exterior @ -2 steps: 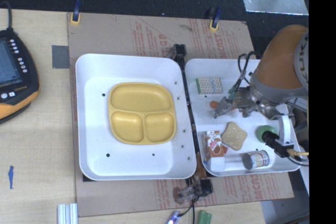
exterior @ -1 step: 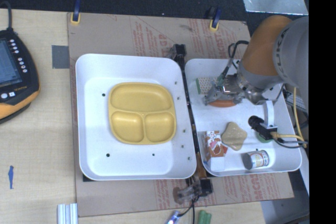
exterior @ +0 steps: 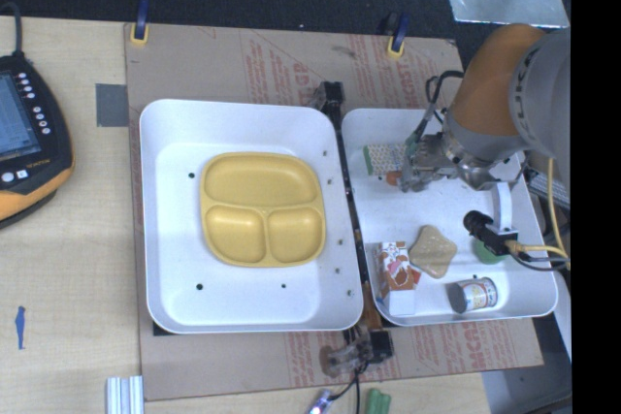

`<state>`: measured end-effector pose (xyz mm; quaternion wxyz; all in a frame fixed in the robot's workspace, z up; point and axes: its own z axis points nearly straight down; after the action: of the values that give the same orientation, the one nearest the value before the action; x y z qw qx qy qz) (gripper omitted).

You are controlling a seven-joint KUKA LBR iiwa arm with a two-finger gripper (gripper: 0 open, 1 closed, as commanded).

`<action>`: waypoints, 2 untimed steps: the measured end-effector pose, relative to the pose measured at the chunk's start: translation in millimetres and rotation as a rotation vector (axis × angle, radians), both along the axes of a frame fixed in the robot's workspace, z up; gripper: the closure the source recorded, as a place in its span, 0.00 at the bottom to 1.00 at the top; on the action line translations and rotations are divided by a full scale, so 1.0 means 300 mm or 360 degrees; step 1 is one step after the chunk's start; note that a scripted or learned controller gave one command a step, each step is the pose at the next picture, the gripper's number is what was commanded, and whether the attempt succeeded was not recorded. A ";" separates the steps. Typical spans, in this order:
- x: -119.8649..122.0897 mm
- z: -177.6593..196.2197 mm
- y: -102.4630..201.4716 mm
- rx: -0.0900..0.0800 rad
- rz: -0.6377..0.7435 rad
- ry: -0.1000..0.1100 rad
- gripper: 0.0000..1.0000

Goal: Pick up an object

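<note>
Arm [exterior: 495, 102]: reaches in from 3 o'clock over the right bin [exterior: 441, 204].
Gripper [exterior: 415, 175]: low over the bin's 10 o'clock part; how far it is open, and whether it has hold of anything, cannot be told.
Nearest things: green-and-white packet [exterior: 381, 157] and small orange piece [exterior: 393, 177], just beside the gripper at its 9 o'clock.
Others: tan lump [exterior: 432, 250] at 6 o'clock, red-and-white carton [exterior: 398, 269] at 7, can [exterior: 473, 294] at 5.
Left bin [exterior: 175, 208]: yellow divided plate [exterior: 262, 208] in the middle.
</note>
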<state>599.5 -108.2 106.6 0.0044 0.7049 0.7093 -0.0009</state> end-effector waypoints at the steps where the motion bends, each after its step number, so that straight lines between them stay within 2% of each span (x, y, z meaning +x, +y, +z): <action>1: -0.145 -0.050 -0.153 0.0009 -0.0003 0.0014 1.00; 2: -0.232 0.158 0.004 0.0010 0.0002 0.0013 1.00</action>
<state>529.9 -107.0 153.9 -0.0007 0.7045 0.7097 -0.0014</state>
